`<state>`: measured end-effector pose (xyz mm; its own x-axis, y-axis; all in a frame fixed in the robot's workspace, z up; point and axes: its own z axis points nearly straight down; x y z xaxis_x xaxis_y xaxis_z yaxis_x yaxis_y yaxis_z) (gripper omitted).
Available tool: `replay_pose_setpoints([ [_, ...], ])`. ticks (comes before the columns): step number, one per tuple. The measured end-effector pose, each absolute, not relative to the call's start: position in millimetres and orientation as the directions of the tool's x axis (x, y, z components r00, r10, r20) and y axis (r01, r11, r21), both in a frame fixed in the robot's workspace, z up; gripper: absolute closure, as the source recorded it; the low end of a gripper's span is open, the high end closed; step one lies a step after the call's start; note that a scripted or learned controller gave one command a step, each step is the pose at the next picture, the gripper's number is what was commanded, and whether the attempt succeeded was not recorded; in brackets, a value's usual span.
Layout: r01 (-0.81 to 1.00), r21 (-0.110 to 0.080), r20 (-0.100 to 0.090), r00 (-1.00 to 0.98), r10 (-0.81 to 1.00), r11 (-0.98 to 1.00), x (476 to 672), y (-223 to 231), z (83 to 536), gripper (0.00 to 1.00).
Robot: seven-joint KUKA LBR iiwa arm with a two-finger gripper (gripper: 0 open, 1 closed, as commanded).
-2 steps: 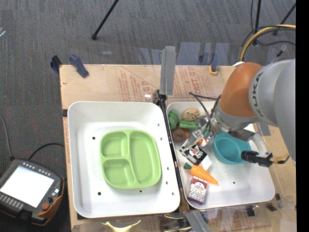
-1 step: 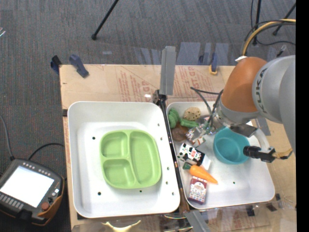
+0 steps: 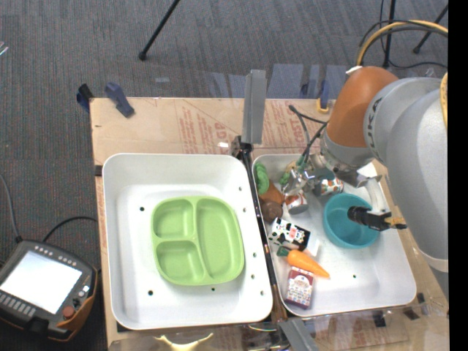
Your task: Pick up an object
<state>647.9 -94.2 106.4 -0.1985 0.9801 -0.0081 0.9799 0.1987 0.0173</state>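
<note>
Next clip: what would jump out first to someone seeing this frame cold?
The big grey and orange arm fills the right side, bent over the right bin. In the left bin lies a bright green divided plate. The right bin holds a teal bowl and an orange carrot among small clutter.

A green three-compartment tray [image 3: 197, 240] is seen lying flat in the left bin [image 3: 124, 189], left of frame centre. In the right bin [image 3: 365, 284], a teal bowl [image 3: 349, 221] sits upright at centre right. An orange carrot [image 3: 307, 263] lies slanted below it, with a small red packet [image 3: 299, 287] just beneath and a black-and-white patterned item [image 3: 289, 235] just above.
</note>
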Motion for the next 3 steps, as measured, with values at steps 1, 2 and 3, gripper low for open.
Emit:
replay_pose_setpoints([
  [1, 0.988, 0.015, -0.003, -0.153, 0.988, 0.153, 647.4, -45, 244, 1.00],
  [2, 0.739, -0.001, 0.000, -0.673, 0.739, 0.673, 619.1, -89, 221, 1.00],
  [3, 0.365, 0.003, -0.005, -0.931, 0.365, 0.931, 582.8, -104, 109, 1.00],
])
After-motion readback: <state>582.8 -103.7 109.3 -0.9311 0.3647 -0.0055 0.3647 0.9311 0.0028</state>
